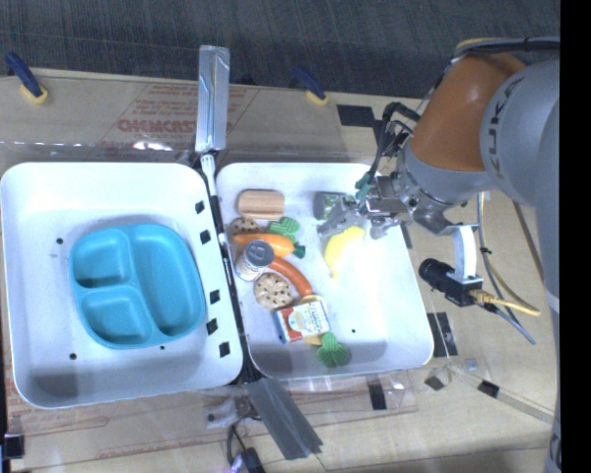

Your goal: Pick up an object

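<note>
The gripper [347, 221], right of centre, is gripping a yellow banana [337, 249], partly hiding its top. One blue tray [136, 284] is lying in the left bin [30, 363]; about seven items are crowding the right bin [394, 313].

End effector [347, 217] over right bin [394, 333], seemingly touching a yellow banana [339, 247].
</note>
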Motion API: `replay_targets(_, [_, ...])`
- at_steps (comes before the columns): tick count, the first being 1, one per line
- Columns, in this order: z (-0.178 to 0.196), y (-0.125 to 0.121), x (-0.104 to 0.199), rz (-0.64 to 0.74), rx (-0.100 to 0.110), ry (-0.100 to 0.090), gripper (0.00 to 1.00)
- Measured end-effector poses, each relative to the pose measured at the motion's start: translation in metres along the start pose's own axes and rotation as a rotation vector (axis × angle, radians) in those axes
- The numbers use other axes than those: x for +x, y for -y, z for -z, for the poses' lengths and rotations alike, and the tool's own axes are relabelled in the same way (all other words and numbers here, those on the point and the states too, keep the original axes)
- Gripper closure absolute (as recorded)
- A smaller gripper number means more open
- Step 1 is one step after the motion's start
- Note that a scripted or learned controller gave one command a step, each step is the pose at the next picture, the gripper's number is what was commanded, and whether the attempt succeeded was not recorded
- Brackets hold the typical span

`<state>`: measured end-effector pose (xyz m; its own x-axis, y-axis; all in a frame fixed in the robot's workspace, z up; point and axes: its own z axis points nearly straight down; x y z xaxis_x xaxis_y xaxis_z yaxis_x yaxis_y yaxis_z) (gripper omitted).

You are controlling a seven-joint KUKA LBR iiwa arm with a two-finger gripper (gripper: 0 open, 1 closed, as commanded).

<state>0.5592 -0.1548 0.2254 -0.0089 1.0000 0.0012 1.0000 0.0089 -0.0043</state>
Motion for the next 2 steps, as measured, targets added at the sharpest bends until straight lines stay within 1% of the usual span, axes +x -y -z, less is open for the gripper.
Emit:
replay_targets(1, [-0.036,0.042,0.067,0.142,0.001,-0.001,0.00])
replay_targets(2, [-0.133,-0.029,-0.007,0.175,-0.004,0.003,0.00])
